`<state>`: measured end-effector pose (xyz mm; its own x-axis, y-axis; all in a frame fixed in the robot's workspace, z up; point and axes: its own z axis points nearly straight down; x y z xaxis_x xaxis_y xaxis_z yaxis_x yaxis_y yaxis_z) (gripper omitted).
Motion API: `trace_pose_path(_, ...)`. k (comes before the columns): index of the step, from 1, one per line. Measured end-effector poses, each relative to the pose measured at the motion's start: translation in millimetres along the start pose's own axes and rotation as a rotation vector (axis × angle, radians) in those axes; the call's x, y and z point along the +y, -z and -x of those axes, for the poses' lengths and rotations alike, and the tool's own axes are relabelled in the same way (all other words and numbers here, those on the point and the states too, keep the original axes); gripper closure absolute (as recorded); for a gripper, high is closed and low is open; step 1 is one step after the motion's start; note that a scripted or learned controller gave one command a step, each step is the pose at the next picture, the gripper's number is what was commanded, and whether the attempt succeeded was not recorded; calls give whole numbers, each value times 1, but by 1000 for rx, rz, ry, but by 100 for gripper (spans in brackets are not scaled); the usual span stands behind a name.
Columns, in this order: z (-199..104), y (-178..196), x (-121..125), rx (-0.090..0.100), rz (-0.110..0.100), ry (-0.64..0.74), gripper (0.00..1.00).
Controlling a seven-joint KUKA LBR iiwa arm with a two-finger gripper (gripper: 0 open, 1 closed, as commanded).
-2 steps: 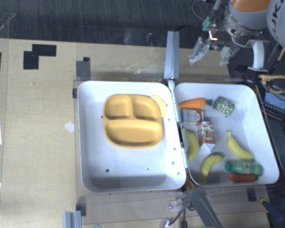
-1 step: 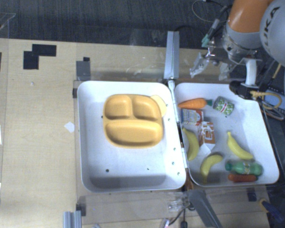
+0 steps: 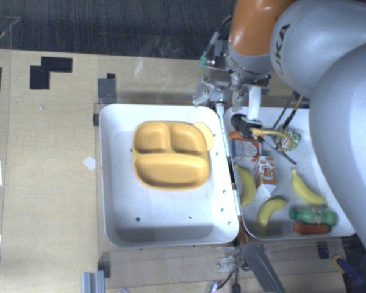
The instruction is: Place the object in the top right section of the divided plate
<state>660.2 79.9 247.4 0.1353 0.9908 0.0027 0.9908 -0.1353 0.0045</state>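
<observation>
The yellow divided plate (image 3: 171,154) lies in the left bin (image 3: 122,212), with two small sections at the top and one wide section below. A pale yellow flat piece (image 3: 206,133) rests against the outer rim of the plate's top right section. My gripper (image 3: 218,97) hangs over the top edge where the two bins meet, just above and to the right of that piece. Nothing shows in the plate's sections.
The right bin (image 3: 256,232) holds three bananas (image 3: 246,185) (image 3: 271,210) (image 3: 306,188), a green bottle (image 3: 312,215), a red sausage-like item (image 3: 312,229) and orange-and-white packets (image 3: 265,167). The arm's large grey body covers the right bin's far side.
</observation>
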Motion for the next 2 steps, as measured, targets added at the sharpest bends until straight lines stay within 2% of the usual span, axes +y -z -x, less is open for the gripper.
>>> trace_pose_path(1,-101,7,-5,1,2,273,0)
trace_pose_path(2,-152,82,-12,1,2,195,0)
